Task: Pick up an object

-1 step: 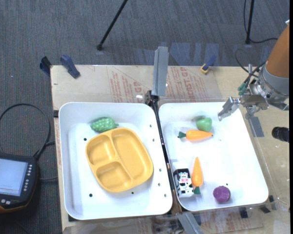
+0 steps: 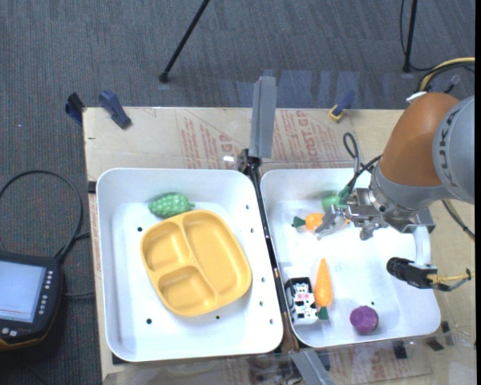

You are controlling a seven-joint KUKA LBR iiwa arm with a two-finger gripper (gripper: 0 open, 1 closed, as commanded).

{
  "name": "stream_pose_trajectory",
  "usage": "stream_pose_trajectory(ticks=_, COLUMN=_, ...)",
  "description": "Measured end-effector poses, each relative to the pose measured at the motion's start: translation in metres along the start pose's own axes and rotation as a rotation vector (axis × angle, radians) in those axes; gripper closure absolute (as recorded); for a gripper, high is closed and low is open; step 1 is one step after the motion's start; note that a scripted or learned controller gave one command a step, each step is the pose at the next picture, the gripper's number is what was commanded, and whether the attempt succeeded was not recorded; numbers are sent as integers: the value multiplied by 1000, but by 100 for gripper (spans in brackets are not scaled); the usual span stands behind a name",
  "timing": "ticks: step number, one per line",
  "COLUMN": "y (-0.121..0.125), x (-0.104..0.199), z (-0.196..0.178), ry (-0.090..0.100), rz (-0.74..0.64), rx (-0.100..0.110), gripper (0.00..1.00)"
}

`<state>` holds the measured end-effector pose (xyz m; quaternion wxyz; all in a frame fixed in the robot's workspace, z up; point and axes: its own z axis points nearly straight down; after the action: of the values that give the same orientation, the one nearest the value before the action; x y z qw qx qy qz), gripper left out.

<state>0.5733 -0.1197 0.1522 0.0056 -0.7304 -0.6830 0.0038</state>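
Right bin point(image 2: 421, 315), near edge: purple ball point(image 2: 364, 319); cow-print box point(image 2: 303, 301) touching the toy carrot point(image 2: 324, 283). Mid-bin: pincer point(image 2: 346, 221), whether apart or together cannot be told, hovering beside a small orange toy point(image 2: 313, 221) and a green piece point(image 2: 330, 201). Left bin point(image 2: 112, 215): yellow divided plate point(image 2: 196, 261), green knobbly toy point(image 2: 170, 205) at its far corner. Risk: closely grouped toys could deflect a descent, causing a slipped or double grasp.

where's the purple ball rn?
In the camera view, the round purple ball lies in the right shallow white bin, near its front right corner, right of the orange toy carrot and the black-and-white cow-print box.
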Motion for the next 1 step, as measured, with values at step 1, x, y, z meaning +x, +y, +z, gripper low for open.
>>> stream_pose_trajectory(ticks=1, y=-69, x=22, z=70, ry=0, rz=-84, rx=-2, gripper=0)
